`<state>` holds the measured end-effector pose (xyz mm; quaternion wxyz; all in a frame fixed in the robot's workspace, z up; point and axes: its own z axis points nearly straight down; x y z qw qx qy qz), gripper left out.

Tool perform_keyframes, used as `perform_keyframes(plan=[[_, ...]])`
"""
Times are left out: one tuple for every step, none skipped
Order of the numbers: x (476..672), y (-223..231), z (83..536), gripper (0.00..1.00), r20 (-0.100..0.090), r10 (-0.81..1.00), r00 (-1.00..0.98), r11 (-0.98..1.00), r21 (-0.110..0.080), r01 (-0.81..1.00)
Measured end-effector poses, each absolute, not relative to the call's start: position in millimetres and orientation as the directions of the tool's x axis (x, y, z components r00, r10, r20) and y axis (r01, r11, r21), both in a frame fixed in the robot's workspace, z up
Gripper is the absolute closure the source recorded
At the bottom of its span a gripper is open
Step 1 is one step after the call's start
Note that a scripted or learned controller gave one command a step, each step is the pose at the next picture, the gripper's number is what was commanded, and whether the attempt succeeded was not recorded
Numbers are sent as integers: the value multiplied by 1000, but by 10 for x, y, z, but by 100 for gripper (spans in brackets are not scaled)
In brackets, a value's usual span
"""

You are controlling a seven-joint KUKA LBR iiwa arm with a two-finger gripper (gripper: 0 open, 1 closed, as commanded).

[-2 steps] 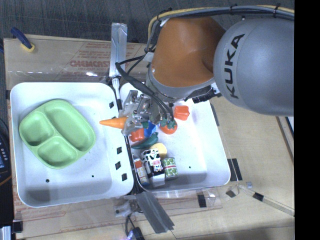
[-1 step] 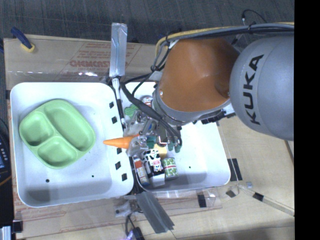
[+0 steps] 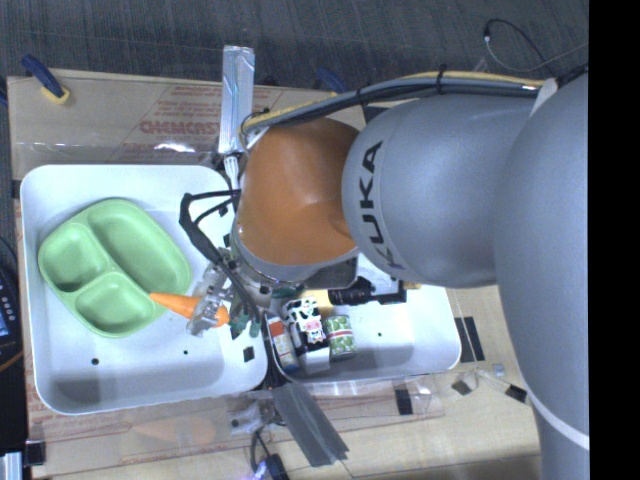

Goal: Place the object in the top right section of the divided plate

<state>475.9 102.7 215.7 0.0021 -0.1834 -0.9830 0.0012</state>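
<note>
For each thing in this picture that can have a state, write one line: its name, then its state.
Green divided plastic plate: upright in the left white bin, sections bare.
Orange carrot-shaped toy: lying at the plate's lower right edge, by the gripper.
Small printed cartons: lying in the right white bin.

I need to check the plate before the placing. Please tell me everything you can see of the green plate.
The green plate is pale green and looks like smooth plastic, with rounded corners and raised ridges dividing it into three sections. It lies flat and turned at a slant in the left white bin. All three sections are bare. An orange carrot lies at its lower right edge, its tip against the rim.
</note>
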Motion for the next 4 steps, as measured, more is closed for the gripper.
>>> perform_keyframes(plan=[[4761, 1024, 2158, 0, 3, 361, -932, 932, -3, 361], [4772, 1237, 3097, 0, -2, 500, -866, 866, 0, 500], [4749, 1472, 1694, 0, 3, 654, -756, 756, -6, 654], [4790, 2149, 921, 0, 0, 651, -759, 759, 0, 651]])
